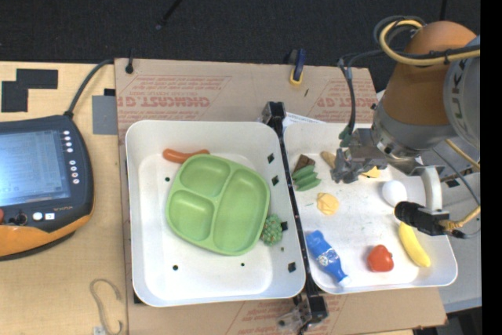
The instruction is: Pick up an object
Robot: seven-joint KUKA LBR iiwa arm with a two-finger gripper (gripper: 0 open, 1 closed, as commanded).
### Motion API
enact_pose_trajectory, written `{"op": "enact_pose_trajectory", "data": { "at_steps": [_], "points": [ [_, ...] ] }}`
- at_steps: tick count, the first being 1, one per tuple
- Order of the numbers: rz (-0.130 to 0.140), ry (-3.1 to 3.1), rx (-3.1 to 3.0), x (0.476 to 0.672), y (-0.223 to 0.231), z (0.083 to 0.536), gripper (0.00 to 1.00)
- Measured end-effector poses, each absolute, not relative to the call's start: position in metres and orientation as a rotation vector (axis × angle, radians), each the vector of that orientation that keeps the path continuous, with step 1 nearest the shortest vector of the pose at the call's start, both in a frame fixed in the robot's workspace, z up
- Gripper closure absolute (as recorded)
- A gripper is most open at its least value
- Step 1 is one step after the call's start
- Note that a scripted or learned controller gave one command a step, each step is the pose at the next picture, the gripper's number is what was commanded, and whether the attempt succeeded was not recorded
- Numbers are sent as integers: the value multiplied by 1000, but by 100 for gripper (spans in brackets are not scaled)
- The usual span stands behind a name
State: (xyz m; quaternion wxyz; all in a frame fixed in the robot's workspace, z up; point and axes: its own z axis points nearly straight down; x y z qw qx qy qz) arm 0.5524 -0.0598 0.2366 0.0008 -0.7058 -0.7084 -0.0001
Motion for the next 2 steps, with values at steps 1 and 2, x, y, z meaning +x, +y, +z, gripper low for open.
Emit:
{"op": "enact_pose_trajectory", "data": {
  "at_steps": [1, 2],
  "points": [
    [5, -2220, -2217, 561, -35, 217, 100],
    [4, -2220, -2218, 552, -39, 229, 100]
  ]
}}
